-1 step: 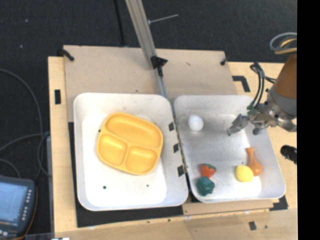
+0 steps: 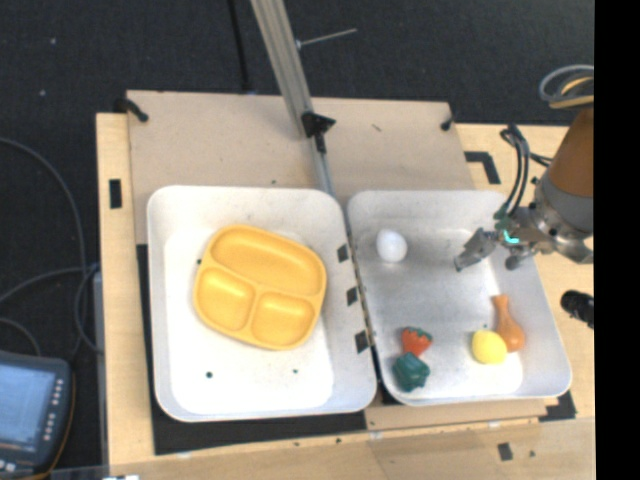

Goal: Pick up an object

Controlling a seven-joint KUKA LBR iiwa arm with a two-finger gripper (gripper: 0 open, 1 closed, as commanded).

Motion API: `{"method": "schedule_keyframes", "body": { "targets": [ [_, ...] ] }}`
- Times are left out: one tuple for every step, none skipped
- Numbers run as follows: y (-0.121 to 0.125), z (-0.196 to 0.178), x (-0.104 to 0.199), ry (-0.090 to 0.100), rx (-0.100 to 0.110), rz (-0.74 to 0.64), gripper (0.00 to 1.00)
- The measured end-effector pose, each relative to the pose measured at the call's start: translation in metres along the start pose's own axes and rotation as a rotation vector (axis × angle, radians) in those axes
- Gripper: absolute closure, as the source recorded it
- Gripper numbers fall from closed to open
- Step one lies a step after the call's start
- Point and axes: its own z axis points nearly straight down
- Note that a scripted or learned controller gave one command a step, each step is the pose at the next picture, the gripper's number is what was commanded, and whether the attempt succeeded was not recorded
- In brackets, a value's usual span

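Both white bins, the left (image 2: 180,388) and the right (image 2: 450,213), look like smooth moulded plastic with a dull sheen. The yellow divided tray (image 2: 260,286) is glossy plastic. The desk (image 2: 290,133) shows a matt, pale board, like raw fibreboard or wood. A ribbed metal rail (image 2: 280,43) gleams softly. The white ball (image 2: 391,245) and yellow lemon (image 2: 488,347) appear smooth; the floor (image 2: 100,38) looks like rough dark carpet.

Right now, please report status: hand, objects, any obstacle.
Hand over right bin, holding nothing. Egg to its left; lemon and carrot toward the front. Nothing in the way.
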Motion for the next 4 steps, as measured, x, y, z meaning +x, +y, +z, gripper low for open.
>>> {"method": "schedule_keyframes", "body": {
  "targets": [
    [-0.002,0.063,-0.003,-0.001,0.007,0.003,0.0],
    [-0.003,0.103,-0.004,-0.002,0.003,0.005,0.0],
    [-0.001,0.09,-0.006,-0.001,-0.004,0.013,1.0],
    [0.004,0.026,-0.003,-0.002,-0.006,-0.001,1.0]
  ]
}}
